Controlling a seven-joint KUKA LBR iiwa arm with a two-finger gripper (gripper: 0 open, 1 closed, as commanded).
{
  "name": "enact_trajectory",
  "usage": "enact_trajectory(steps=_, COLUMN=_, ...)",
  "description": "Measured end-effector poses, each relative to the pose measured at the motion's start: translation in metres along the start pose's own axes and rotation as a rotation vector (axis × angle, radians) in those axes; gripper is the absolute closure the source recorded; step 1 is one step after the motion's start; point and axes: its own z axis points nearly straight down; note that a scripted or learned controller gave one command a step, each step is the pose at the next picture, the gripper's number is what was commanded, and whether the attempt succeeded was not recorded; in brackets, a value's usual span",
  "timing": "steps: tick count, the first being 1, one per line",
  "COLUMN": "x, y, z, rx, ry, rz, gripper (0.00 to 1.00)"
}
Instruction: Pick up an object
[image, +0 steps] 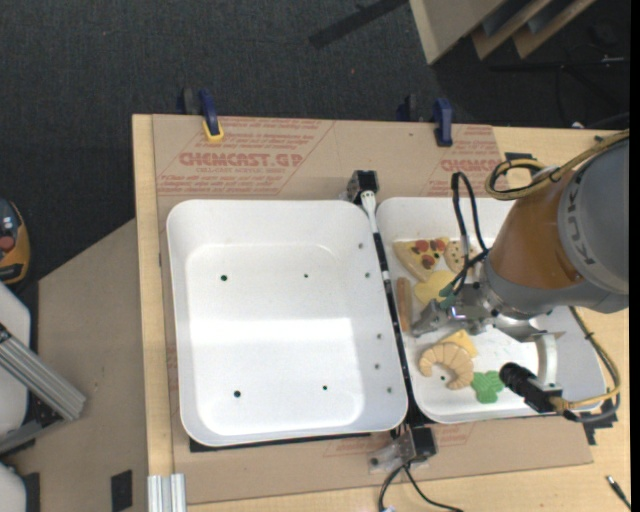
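Croissant (448, 361) lies in the right bin (590, 375), just below the hand (437, 318), with a pizza slice (428, 255) further up and a green piece (486, 387) beside it. It looks like light, stiff toy plastic, slick and curved; I'd pinch it across its thick middle. Whether the hand's grip is apart or together, I cannot tell.

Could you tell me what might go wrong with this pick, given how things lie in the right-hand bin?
The gripper hangs low among crowded items: the pizza slice, the croissant and a tan stick lie close together, so it might nudge or catch the wrong one. It also sits near the divider between the bins, so an item could get pushed against that wall.
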Motion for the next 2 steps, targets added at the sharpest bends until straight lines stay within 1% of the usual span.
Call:
enact_trajectory(steps=1, x=-0.001, y=0.000, z=-0.013, rx=-0.005, ry=-0.002, rz=0.003, gripper=1.00)
enact_trajectory(steps=2, x=0.104, y=0.062, z=-0.109, rx=-0.019, ry=0.003, rz=-0.013, gripper=1.00)
